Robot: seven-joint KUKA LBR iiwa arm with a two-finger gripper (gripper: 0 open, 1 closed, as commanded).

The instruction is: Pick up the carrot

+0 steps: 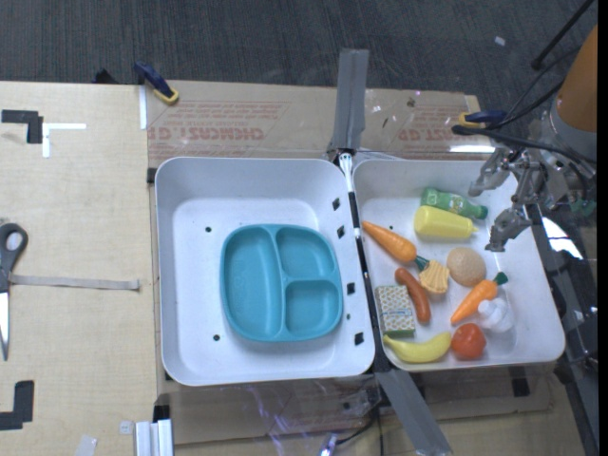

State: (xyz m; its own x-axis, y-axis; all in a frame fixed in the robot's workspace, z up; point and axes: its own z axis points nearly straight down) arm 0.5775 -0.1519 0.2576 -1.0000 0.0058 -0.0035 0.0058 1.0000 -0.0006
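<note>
- The pincer hangs over the far right part of the right bin, with nothing between its fingers; they stand apart, so it reads as open.
- Two carrots lie in the right bin. The larger carrot lies near the bin's left wall, its narrow tip pointing far-left and its green stub toward the middle of the bin.
- The smaller carrot lies right of centre, tilted, with its green top at the far-right end, just beside a tan ball.
- Both carrots are orange, smooth and tapered; either one fits the task wording.
- Judgement: the pincer stands above the bin, apart from both carrots, so the approach is not yet completed.
- Neighbours crowd the right bin: a yellow block, a green bottle, a red sausage, a banana and a tomato.
- Judgement: the larger carrot has more free space around its body, so a grasp across its middle looks less obstructed.
- The left bin holds a blue divided tray.
</note>
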